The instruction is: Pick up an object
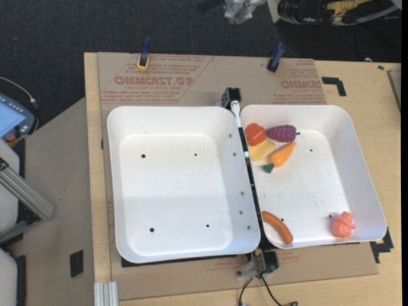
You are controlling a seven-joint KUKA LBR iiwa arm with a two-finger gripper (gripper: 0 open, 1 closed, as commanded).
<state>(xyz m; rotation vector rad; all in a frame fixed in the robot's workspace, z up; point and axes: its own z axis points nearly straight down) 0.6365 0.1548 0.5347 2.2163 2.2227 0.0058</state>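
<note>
Hand [245, 5] sits up top, well off the bins; spread or pressed together, can't tell. Toys all in right bin [357, 171]. Best pick imo: pink toy [343, 225], alone near front-right corner, w/ room to close around it.

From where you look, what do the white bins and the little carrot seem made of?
The white bins look like thin molded plastic: smooth, semi-gloss, with rounded corners. The carrot seems to be toy plastic: its orange is uniform and bright, with a green tip. Neither can be settled by sight alone.
</note>
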